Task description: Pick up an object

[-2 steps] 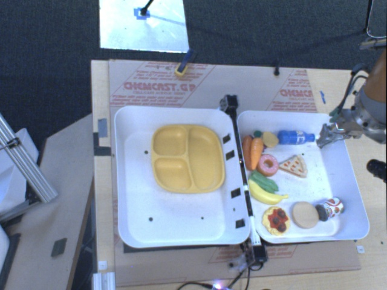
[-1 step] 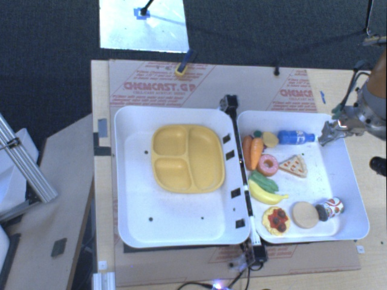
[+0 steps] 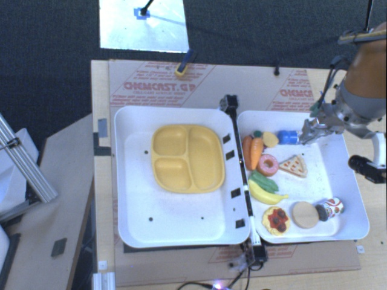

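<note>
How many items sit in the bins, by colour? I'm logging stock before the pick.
Orange: 1, carrot
Yellow: 3, tray, banana, small piece
Blue: 1
Pink: 1, doughnut
Green: 1
Tan: 1, cookie
Mixed: 3, slice, pizza, can
Total: 11

2 bins sit side by side on the bench (image 3: 151,80). The left bin (image 3: 130,180) holds 1 divided plate (image 3: 186,158), near its middle. The right bin (image 3: 347,189) holds the remaining items. A carrot (image 3: 255,151) lies at its left wall, a donut (image 3: 267,164) just right of it, a pizza slice (image 3: 294,166) further right. A banana (image 3: 266,192) lies before the donut. Along the front stand a small pizza (image 3: 277,220), a cookie (image 3: 305,214) and a can (image 3: 330,208), left to right. The gripper (image 3: 309,132) hangs over the rear of the right bin, beside a small block (image 3: 287,137).
</note>
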`<act>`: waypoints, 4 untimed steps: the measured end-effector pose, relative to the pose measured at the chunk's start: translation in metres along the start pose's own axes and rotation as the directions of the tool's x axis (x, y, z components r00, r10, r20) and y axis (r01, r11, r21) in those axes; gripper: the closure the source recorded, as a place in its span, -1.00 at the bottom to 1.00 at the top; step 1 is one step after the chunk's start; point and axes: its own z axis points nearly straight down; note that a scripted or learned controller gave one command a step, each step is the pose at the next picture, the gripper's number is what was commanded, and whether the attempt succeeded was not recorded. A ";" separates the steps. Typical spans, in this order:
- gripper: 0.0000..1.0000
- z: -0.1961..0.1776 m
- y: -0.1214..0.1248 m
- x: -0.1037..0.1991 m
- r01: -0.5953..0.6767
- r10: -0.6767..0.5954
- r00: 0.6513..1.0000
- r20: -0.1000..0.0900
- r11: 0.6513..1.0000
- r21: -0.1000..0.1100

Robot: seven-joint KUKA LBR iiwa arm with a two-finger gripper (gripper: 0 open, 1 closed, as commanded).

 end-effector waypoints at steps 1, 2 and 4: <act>1.00 -0.001 -0.001 0.051 0.000 0.000 1.000 0.000 1.000 0.001; 1.00 0.021 -0.007 0.065 -0.004 0.004 1.000 0.002 1.000 0.003; 1.00 0.021 -0.005 0.067 -0.009 0.009 1.000 0.003 1.000 0.003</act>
